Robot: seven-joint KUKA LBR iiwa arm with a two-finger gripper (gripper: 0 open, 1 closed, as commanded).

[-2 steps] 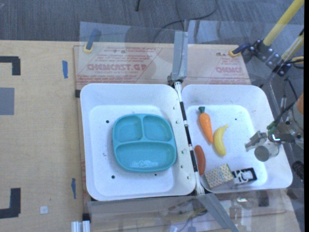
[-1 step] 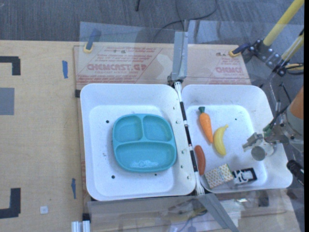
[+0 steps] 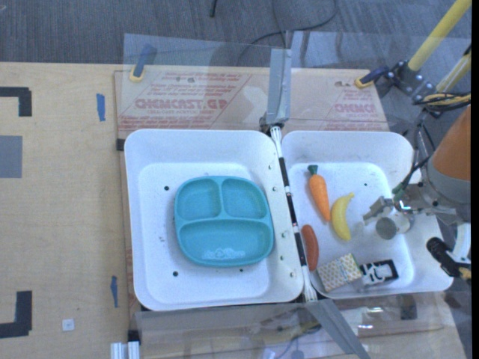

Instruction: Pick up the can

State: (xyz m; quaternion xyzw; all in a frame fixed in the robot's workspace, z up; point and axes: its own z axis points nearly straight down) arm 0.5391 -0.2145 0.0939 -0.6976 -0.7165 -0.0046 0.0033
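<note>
Two shallow white plastic bins sat side by side on the pale wooden worktop (image 3: 60,223). The left bin (image 3: 142,200) carried a turquoise plastic plate (image 3: 223,221) divided into three compartments, lying flat near its middle. The right bin (image 3: 352,152) held the smaller items: an orange carrot with a green top (image 3: 319,191) lay lengthwise near the dividing wall, with a curved yellow banana (image 3: 342,215) just beside it on the right. Below the carrot, a reddish-brown sausage-shaped piece (image 3: 310,245) rested close against the divider, and near it at the front of the bin lay a small tan speckled box (image 3: 338,271), with a black-and-white object (image 3: 379,271) touching its right end.

The grey arm with its orange band (image 3: 455,159) reached in over the right bin's far side. Its claw (image 3: 383,214) hung just right of the banana, and directly under it sat a small grey round-ended thing that looked like the metal can (image 3: 387,228), though blur made this uncertain. How far the claw stood open, and whether it gripped anything, could not be told.
</note>
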